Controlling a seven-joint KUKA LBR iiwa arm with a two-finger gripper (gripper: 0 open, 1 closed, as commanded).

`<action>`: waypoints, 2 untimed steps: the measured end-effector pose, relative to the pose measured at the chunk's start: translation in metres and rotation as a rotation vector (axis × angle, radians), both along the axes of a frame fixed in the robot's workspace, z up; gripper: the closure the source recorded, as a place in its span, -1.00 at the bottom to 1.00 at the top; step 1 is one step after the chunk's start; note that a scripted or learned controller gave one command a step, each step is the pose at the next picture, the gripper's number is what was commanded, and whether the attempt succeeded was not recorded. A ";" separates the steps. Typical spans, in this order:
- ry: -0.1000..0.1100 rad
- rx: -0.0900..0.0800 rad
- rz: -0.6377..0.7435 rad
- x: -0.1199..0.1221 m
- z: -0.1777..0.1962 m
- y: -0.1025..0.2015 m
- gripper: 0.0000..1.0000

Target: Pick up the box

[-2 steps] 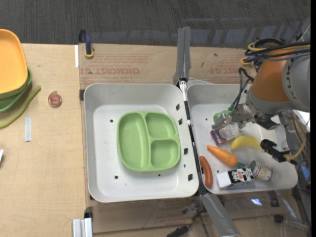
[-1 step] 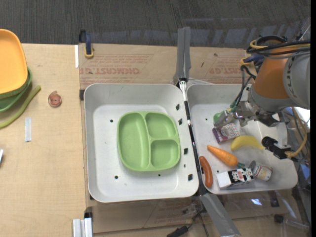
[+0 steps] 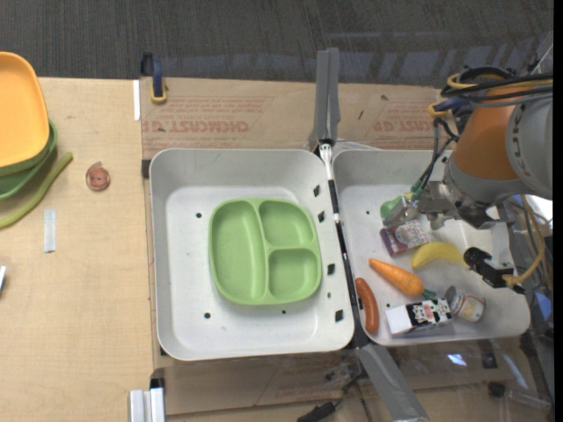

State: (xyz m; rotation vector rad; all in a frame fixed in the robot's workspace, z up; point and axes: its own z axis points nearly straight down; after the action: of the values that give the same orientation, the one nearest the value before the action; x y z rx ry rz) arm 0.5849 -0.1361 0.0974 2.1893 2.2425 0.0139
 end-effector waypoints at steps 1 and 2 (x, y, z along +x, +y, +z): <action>0.000 -0.002 0.007 0.016 0.000 -0.017 -1.00; -0.001 -0.006 0.155 0.016 0.000 -0.050 -1.00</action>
State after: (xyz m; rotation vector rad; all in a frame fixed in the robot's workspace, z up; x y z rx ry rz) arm 0.6011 -0.1859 0.0979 2.0066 2.4024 0.0087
